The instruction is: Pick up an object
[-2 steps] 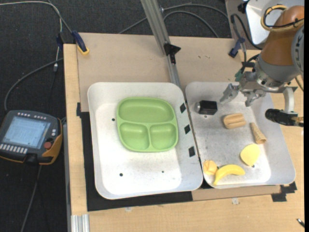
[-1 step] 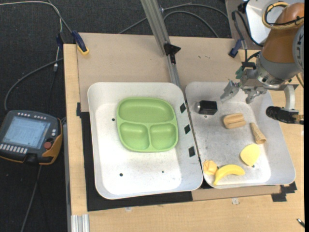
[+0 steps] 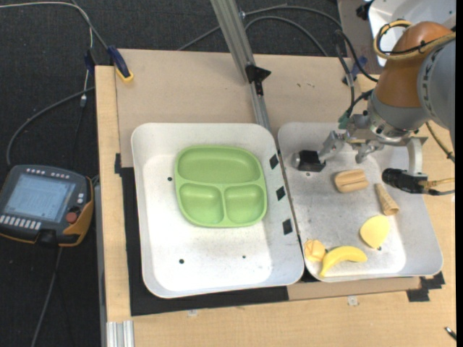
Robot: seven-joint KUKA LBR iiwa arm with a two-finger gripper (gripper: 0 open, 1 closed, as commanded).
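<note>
My gripper [image 3: 352, 144] hangs over the back of the right bin [image 3: 423, 248], under the orange-banded wrist. Just in front of it lies a tan bread-like roll [image 3: 350, 181]. A small black object [image 3: 307, 160] sits to the gripper's left, near the bin's back left corner. Further forward in the same bin are a tan cone-shaped piece [image 3: 387, 199], a yellow lemon-like slice [image 3: 375, 231], a banana [image 3: 343, 257] and a small pale yellow chunk [image 3: 314, 249]. Nothing appears to be held by the gripper.
A green divided plate [image 3: 220, 185] lies in the middle of the left bin [image 3: 155, 259]. A metal pole [image 3: 235, 31] slants up from between the bins. A teach pendant [image 3: 43, 204] lies off the bench at the left. Cables trail near the arm.
</note>
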